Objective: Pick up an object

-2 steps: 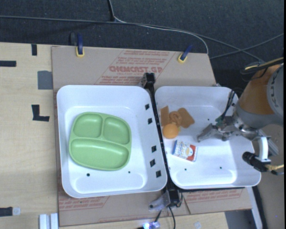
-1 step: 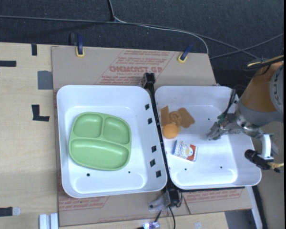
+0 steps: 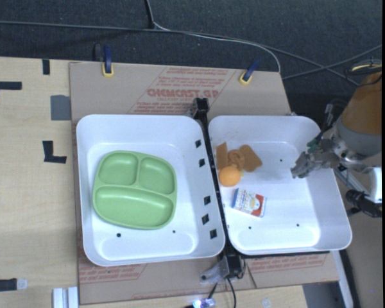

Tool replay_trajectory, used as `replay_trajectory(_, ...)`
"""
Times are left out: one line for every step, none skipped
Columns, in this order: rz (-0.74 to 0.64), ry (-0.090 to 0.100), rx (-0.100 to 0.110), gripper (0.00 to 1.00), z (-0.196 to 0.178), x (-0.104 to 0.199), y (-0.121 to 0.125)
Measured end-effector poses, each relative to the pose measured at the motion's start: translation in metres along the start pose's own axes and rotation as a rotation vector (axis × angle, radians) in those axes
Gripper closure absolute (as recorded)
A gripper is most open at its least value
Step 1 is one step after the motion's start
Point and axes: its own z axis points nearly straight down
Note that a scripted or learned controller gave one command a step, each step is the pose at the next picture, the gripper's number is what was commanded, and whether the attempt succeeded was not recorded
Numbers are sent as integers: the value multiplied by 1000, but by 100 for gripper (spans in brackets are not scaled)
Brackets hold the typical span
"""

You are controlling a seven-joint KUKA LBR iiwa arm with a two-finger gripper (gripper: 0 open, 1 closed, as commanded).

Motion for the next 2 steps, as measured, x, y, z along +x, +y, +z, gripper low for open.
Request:
replay_trajectory(-1, 0, 0, 100, -47, 1, 2)
replay_trajectory(-4, 2, 6, 100, -40, 48, 3)
